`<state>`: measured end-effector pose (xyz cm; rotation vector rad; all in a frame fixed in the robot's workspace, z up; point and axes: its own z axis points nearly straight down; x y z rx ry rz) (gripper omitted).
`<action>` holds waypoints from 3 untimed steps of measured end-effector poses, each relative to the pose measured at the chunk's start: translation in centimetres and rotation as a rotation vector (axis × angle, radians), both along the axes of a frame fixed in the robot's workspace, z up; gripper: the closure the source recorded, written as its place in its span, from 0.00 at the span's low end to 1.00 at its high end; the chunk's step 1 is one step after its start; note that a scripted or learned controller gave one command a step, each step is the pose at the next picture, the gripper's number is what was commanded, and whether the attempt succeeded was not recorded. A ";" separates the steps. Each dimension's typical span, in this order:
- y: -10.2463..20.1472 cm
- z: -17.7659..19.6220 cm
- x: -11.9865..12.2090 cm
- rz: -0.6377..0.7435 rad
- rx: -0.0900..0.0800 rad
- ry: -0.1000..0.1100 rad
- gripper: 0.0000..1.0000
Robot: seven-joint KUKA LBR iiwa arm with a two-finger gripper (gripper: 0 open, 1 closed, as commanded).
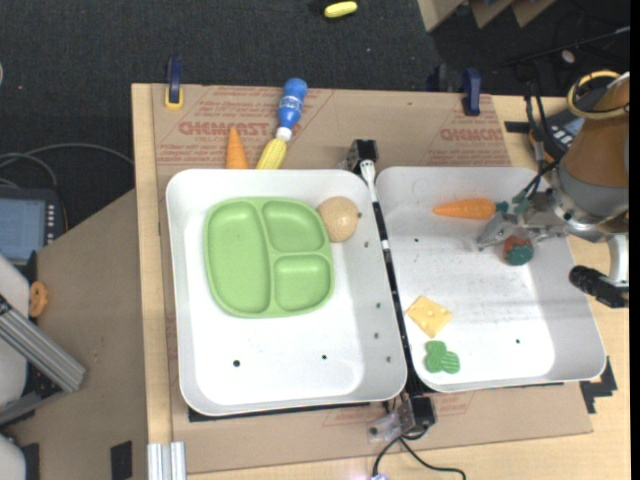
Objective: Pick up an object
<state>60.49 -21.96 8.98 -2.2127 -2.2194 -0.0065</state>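
My gripper (508, 238) hangs low over the upper right part of the right bin (560, 363), open. A small teal and red object (518, 254) lies on the bin floor right beneath its fingertips, and it does not look held. An orange carrot (465, 208) lies just left of the gripper. A yellow cheese wedge (430, 315) and a green leafy piece (441, 359) rest near the bin's lower left corner.
The left bin (280, 368) holds a green divided plate (268, 256) and a tan round object (339, 218). Behind the bins on the bench lie a blue-capped bottle (290, 106), a corn cob (272, 153) and a second carrot (235, 150).
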 end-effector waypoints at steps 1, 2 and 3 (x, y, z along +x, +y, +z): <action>4.1 -0.5 1.0 0.001 -0.005 -0.001 0.00; 7.7 -0.8 5.8 -0.003 -0.010 0.020 0.00; -0.1 0.9 6.1 -0.007 0.004 0.003 0.00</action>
